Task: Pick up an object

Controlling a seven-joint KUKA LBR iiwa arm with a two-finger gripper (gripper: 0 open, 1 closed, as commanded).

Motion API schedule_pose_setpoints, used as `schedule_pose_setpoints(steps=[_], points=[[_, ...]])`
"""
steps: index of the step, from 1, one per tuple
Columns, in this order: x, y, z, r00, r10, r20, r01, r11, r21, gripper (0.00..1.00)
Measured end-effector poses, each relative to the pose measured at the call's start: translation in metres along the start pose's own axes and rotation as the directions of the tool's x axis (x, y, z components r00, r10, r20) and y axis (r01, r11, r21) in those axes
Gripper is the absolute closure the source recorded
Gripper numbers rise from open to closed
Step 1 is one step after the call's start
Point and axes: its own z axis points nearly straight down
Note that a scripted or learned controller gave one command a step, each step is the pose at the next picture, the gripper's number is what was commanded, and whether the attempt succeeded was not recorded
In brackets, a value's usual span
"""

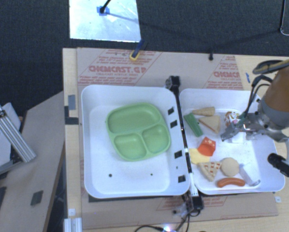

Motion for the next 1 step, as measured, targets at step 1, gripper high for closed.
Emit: schedule_pose_setpoints(steps=[1], points=[[0.0066, -0.0009, 0.0431, 1.000, 0.000, 0.000, 0.000, 1.000, -0.003, 0.00]])
